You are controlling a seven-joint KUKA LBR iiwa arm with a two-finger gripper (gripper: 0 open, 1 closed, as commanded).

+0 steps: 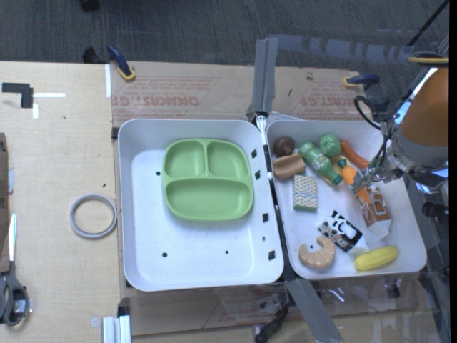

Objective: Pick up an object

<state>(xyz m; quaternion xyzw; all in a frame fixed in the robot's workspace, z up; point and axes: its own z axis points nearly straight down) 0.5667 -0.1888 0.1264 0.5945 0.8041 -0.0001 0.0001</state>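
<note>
The right bin (418,245) holds several toy foods: a brown ball (284,146), a hot dog bun (288,165), a green bottle (321,161), a broccoli (330,145), a carrot (353,153), a white and green box (305,193), a black and white packet (340,231), a croissant (318,254), a banana (376,258) and an orange and white packet (375,209). My gripper (371,174) hangs low over the bin's right side, just above the orange and white packet and beside the carrot. Nothing is visibly held.
The left bin (136,213) carries a green divided plate (208,179). A grey tape ring (93,215) and scissors (13,295) lie on the bench to the left. Clamps (121,63) sit at the back edge.
</note>
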